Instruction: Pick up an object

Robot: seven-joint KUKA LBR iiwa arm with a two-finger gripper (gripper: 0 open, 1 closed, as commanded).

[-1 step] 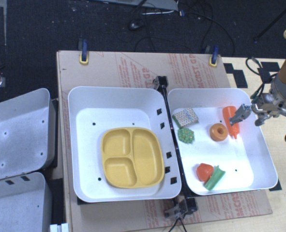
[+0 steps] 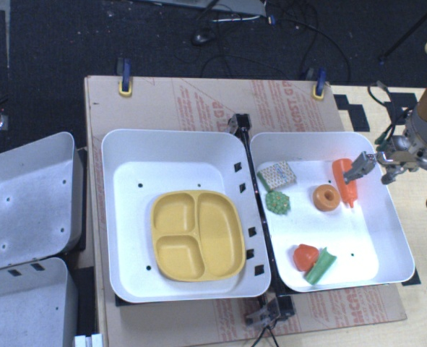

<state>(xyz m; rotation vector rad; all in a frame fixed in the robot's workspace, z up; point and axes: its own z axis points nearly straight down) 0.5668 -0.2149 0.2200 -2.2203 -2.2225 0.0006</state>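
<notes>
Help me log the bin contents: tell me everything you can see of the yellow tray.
The yellow tray is a rounded rectangle that looks like moulded plastic, with raised ridges dividing it into three compartments: two toward the far side, one wide one nearer the camera. It lies flat and right side up on the floor of the left bin, slightly turned, just right of the middle. Nothing sits in its compartments and nothing besides the bin touches it. The gripper is off over the right bin.
</notes>
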